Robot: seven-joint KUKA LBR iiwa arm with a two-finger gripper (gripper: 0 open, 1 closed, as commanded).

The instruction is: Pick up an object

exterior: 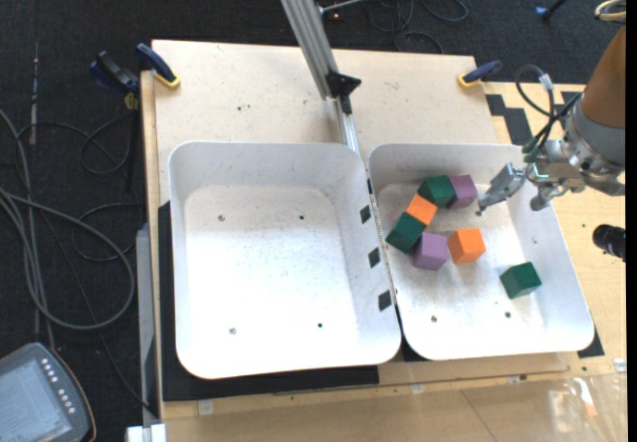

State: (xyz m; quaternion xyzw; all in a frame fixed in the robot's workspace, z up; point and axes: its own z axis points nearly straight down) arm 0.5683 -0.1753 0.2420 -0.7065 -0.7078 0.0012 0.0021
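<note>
Both bins are white with dark speckles. The right bin holds three green blocks, two purple blocks and two orange blocks. The surface is pale beige.

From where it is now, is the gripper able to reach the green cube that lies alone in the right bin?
Probably yes. The gripper hangs over the right bin, and the lone green cube sits apart from the other cubes with bare floor around it, so nothing blocks a descent.

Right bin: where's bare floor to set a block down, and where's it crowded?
Right bin: bare along the near edge, below the lone green block. Crowded at the upper middle, where the block cluster sits beside the gripper.
</note>
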